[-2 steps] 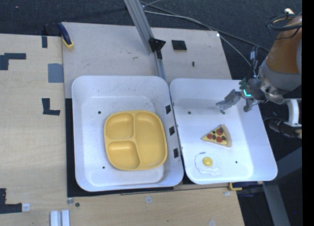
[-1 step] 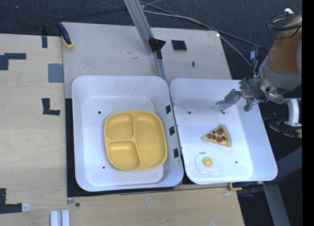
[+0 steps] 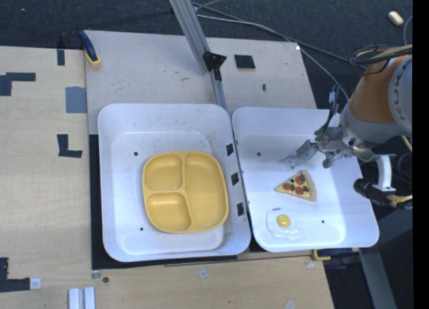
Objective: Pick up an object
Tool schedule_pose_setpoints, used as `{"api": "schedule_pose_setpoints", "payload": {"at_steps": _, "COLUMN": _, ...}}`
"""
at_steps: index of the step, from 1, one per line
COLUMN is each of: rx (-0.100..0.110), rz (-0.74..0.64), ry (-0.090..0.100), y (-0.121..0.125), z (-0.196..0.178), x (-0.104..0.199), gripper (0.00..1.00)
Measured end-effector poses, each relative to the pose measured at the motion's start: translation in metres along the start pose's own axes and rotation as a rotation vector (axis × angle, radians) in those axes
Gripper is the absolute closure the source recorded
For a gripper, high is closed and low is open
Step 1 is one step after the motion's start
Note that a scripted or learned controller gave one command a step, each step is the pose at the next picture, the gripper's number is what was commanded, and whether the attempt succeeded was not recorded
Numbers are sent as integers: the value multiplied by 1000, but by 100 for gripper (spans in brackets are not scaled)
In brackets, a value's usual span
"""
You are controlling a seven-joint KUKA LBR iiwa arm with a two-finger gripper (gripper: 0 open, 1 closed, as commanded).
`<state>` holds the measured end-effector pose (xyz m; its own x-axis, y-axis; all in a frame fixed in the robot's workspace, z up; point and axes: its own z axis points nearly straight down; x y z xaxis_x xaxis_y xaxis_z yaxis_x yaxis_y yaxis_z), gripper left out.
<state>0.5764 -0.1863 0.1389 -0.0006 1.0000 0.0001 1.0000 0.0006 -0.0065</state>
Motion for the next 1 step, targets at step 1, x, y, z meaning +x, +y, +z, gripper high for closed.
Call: {"api": "schedule_pose_setpoints", "payload": {"at_steps": 1, "rx": -7, "rz": 0, "ry": -2, "y": 0, "z": 52, "x": 0, "gripper": 0}}
